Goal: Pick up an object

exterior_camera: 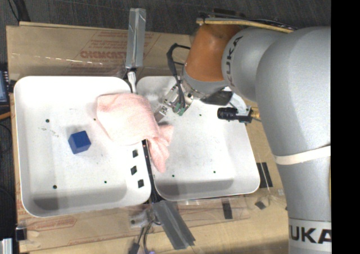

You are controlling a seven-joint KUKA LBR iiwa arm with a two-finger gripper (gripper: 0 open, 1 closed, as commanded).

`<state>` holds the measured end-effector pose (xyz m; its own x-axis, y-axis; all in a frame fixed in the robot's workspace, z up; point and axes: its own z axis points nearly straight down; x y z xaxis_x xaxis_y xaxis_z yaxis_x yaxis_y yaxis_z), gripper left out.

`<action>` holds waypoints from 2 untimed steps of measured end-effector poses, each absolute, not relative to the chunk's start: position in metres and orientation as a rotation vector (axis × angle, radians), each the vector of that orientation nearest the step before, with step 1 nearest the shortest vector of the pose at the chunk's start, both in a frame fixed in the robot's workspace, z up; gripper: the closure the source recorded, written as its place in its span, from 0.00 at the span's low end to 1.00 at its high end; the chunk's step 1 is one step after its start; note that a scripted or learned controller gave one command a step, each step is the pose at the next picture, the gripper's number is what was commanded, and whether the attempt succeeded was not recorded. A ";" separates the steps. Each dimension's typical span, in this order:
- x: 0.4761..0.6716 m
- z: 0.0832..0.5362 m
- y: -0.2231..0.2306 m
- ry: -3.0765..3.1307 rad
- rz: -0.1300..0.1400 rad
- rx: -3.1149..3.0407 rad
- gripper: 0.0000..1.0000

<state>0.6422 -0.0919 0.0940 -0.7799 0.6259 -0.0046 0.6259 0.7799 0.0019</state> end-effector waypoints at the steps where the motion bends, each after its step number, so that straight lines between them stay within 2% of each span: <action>1: 0.617 0.093 -0.135 3.002 0.000 0.926 0.00; 2: 0.610 0.092 -0.096 3.030 -0.001 0.839 0.00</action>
